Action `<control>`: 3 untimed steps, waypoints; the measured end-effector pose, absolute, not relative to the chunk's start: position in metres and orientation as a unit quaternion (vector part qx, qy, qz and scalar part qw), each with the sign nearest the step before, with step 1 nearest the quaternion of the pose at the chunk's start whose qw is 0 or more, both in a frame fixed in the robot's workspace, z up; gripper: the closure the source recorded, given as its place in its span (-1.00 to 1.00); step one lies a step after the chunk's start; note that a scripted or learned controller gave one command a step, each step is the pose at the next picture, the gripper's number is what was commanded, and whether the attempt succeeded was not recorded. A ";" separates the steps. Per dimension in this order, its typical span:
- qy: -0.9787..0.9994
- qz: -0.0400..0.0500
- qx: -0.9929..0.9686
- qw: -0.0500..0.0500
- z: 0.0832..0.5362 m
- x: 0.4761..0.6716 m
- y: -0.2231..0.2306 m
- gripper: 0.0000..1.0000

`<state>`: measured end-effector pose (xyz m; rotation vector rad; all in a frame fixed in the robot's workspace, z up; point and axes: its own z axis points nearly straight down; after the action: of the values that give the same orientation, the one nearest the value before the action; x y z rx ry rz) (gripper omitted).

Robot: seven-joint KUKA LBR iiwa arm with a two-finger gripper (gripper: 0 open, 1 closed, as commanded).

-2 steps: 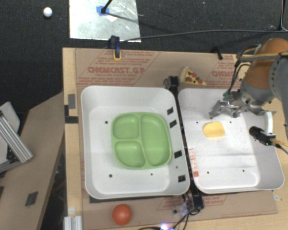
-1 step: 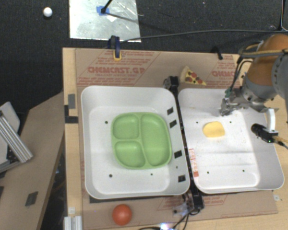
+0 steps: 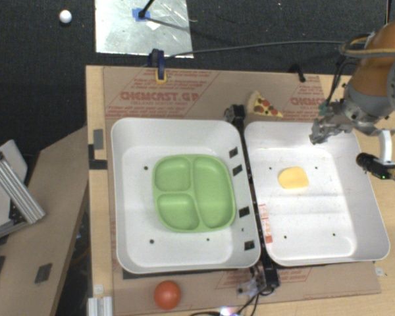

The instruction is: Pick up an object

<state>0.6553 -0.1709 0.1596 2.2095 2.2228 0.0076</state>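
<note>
A pale yellow rounded object [image 3: 293,178] lies in the right white bin [image 3: 329,242], a little left of its middle. My gripper [image 3: 319,133] hangs over the bin's far right corner, up and to the right of the yellow object and apart from it. I see nothing between its fingers. A green divided plate [image 3: 193,192] rests in the left white bin [image 3: 131,170].
A pizza-slice toy [image 3: 264,105] lies on the cardboard behind the bins. A red ball [image 3: 167,294] sits at the front edge below the left bin. A black clip stands at the bins' shared far corner [image 3: 236,114]. A cable crosses the back.
</note>
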 end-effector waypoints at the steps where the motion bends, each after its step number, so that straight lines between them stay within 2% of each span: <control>1: 0.709 0.002 0.705 0.003 0.224 0.656 -0.170 1.00; 3: 0.710 0.001 0.705 0.002 0.299 0.663 -0.170 1.00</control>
<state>0.6635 -0.1697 0.2987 2.2103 2.2263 0.0046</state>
